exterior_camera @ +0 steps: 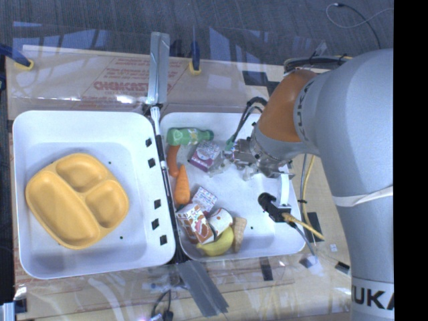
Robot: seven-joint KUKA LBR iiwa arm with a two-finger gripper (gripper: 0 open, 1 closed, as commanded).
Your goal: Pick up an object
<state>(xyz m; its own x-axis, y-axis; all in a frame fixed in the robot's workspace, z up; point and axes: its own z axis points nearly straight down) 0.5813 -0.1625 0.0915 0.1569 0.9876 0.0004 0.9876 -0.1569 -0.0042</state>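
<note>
While the arm (pixel 348 132) is reaching in from the right, the gripper (pixel 233 158) is hanging over the upper middle of the right bin (pixel 264 241), just beside the packet (pixel 205 156). The packet, purple and white, is lying in that bin under the bottle (pixel 189 136) and right of the carrots. The gripper is sitting at the packet's right edge, and whether the two are touching I cannot tell. Whether the gripper is released or clenched I cannot tell either.

The green bottle is lying on its side along the bin's far wall. Two carrots are lying along the left wall, a darker one (pixel 173 159) above and a brighter one (pixel 181 184) below it. A small white card (pixel 204 196) is lying just below the packet. Toward the near left corner a snack pack (pixel 194 223), a round wrapped thing (pixel 221 219), a banana (pixel 219 245) and a wafer (pixel 239 231) are crowding together, touching one another.

The left bin (pixel 27 122) is holding a yellow plate (pixel 77 199) with three compartments, lying flat toward the bin's left side, well apart from the gripper.
</note>
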